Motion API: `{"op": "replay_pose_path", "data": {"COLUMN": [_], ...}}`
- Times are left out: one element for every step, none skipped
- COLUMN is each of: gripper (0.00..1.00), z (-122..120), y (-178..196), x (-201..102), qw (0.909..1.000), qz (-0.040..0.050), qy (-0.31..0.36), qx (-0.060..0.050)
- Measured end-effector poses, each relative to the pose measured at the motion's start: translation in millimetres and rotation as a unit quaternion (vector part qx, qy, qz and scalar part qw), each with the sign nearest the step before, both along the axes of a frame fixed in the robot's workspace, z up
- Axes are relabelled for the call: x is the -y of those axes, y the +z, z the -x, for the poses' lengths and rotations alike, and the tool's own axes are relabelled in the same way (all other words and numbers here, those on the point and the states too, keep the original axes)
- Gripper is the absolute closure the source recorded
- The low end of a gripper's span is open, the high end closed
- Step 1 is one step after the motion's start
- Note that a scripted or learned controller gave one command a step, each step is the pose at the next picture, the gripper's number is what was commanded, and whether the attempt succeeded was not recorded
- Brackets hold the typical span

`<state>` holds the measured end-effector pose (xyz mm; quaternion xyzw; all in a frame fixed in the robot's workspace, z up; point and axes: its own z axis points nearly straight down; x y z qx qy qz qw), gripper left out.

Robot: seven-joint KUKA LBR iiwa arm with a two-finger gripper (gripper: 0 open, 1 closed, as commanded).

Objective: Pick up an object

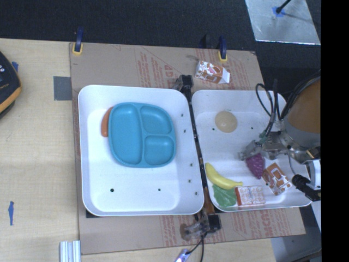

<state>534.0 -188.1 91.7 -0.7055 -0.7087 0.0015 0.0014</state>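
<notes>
On the far left of the counter (38, 162) sits a yellow-and-black device (7, 89), cut off by the edge of the scene. Next comes the left bin (92, 195), holding a blue divided plate (142, 134) with something orange (104, 123) poking out from under its left rim. Behind the seam between the two bins, a small red-and-white packet (212, 73) lies on the cardboard.

The right bin (203, 111) holds the pickable things. A pale round object (226, 121) rests toward the back. Along the front wall lie a banana (220, 177), a green piece (223, 196) under it, and a red-and-white carton (251, 196). Further right, a purple bunch of grapes (255, 164) sits mid-bin, with an orange-and-white box (275, 178) just beside it on the right.

The arm comes in from the right, and its hand (260, 147) hangs low over the bin, directly above and just behind the grapes. I judge the grapes to be the likeliest target: they lie just below the hand toward the front of the bin, seemingly touching or nearly so, with their long axis running roughly front to back. Nothing visible sits between the metal tips, and from here I cannot tell whether the hand is spread or pressed together. A short drop toward the front looks like what the move needs; the neighbouring box could get nudged.
</notes>
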Motion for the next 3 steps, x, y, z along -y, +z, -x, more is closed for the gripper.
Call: {"op": "replay_pose_path", "data": {"gripper": [1.00,1.00,1.00], "z": [-1,-60,-77], "y": [11,0,101], "x": [1,-59,-116], "qw": [1.0000,1.0000,1.0000], "qz": [0.0007,0.0002,-0.0008], "qy": [0.002,0.001,0.000], "qx": [0.000,0.001,0.002]}}
